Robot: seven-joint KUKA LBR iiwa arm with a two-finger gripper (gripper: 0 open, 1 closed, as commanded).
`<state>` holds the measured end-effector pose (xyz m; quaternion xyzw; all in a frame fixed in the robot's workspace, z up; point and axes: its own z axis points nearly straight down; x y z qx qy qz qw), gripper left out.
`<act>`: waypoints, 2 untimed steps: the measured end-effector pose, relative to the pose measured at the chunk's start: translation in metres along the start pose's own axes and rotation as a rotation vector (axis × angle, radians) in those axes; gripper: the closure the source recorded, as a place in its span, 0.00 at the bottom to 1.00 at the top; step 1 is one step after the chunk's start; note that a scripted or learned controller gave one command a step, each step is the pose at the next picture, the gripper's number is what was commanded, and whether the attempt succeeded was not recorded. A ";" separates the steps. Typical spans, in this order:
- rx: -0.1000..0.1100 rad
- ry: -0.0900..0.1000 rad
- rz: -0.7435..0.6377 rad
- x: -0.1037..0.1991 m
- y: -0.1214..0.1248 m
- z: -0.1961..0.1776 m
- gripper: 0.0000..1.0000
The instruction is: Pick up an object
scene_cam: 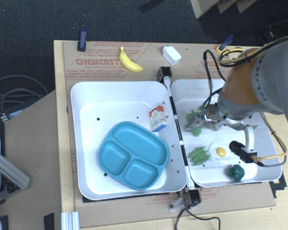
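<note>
Nearest the camera, a blue three-compartment tray (133, 154) lies in the left bin (84, 128), with a small red-and-white carton (157, 117) just beyond its far corner. The right bin (197, 178) holds a leafy green toy (199, 155), a fried-egg toy (220, 152), a dark green piece (236, 172) and a green item (194, 121) beside the gripper (205, 120). The gripper's opening cannot be determined; wrist hardware hides it. A banana (129, 62) and a white block (172, 55) rest on the bench (105, 56) behind the bins.
</note>
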<state>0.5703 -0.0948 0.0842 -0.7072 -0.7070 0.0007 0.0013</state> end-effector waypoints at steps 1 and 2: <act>-0.002 -0.001 0.000 0.000 0.000 -0.010 1.00; -0.004 0.000 -0.001 0.067 -0.030 -0.101 1.00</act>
